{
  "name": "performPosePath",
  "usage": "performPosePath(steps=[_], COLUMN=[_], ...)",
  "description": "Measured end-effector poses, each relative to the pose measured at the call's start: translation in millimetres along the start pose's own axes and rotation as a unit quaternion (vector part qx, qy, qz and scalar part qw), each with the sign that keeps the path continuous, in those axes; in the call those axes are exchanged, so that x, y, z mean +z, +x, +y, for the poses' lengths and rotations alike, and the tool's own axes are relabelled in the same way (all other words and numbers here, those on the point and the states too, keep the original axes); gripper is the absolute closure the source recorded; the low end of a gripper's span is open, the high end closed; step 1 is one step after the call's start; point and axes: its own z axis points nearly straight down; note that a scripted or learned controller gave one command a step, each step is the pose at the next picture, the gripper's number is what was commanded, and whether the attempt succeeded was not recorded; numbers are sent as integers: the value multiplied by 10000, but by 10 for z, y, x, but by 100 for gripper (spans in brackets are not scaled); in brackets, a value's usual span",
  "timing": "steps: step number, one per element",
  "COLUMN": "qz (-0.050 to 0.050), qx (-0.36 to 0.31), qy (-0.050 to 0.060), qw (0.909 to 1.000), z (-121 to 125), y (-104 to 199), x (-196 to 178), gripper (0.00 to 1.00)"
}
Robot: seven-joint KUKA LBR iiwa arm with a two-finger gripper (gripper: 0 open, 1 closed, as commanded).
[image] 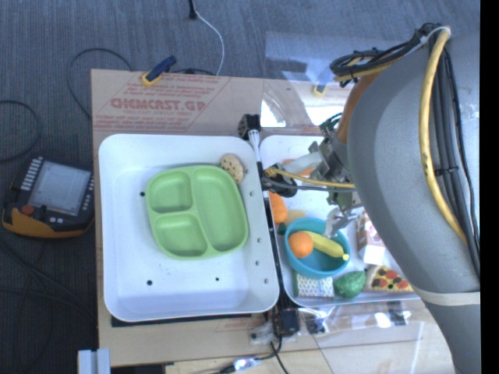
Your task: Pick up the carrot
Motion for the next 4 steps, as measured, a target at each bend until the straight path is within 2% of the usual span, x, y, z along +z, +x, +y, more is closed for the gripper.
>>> performPosePath(steps=[1, 2, 3, 4], qz=[-19, 35, 4, 137], qx=[42, -36, -31, -211], qy=[-1, -4, -3, -88], qw=[10000, 10000, 10000, 9996], z=[519, 504, 1173, 600], y=[-636, -650, -760, -745], x=[304, 619, 378, 831], gripper=[0, 0, 0, 0])
